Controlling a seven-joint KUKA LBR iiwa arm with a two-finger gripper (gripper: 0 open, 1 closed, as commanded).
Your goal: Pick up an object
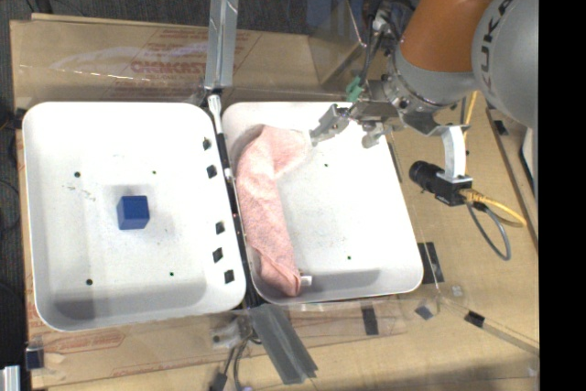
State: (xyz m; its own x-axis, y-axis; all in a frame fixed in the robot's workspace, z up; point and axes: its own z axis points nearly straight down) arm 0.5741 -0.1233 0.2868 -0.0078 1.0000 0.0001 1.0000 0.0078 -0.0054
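The grey arm (513, 23) bears "KUKA"; the cardboard sheet's (119, 59) faint red print possibly reads "CARDBOARD".

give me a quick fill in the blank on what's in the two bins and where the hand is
1. The small cube in the left bin is ____ in colour.
2. The pink cloth lies in the ____ bin.
3. The cloth runs along that bin's ____ wall.
4. The hand is above the ____ bin.

Missing words: blue; right; left; right

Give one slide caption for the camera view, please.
Gripper over the right bin, near a pink cloth; blue cube in the left bin.
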